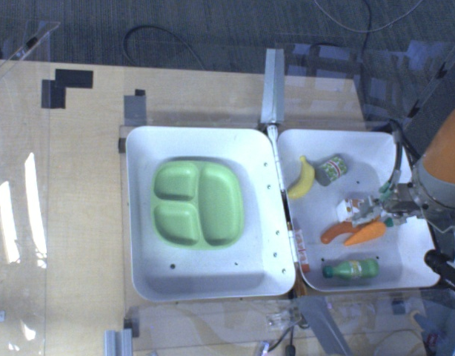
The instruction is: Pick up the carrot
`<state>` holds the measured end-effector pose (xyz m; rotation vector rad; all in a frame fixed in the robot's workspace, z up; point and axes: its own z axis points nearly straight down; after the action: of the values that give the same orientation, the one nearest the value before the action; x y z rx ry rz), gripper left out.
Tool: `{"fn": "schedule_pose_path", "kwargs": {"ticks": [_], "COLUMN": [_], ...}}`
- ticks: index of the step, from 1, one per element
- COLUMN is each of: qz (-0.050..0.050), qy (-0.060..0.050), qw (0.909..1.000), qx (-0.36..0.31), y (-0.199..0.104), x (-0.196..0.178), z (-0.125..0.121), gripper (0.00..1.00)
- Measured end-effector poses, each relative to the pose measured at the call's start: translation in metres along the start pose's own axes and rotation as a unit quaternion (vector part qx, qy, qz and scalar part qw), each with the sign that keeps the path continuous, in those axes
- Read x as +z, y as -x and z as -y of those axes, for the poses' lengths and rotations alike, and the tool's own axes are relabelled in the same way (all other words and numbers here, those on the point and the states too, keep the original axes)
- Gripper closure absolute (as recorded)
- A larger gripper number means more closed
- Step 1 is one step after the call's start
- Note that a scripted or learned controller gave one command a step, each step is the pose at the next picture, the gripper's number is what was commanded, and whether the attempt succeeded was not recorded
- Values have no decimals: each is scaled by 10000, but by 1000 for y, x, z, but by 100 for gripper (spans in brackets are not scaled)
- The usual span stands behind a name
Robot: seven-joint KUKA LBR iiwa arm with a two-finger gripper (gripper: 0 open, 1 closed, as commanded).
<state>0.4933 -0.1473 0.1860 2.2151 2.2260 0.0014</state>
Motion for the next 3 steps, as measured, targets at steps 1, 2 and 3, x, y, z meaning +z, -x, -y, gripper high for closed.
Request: {"fn": "schedule_pose_path", "kwargs": {"ticks": [1, 2, 3], "qz": [40, 149, 42], "qy": [126, 246, 79], "qw": [9999, 9904, 9600], "qx": [30, -1351, -2799], "y": [14, -2, -38], "x": [78, 83, 95], "z": [-11, -8, 1], "gripper": [0, 0, 0]}}
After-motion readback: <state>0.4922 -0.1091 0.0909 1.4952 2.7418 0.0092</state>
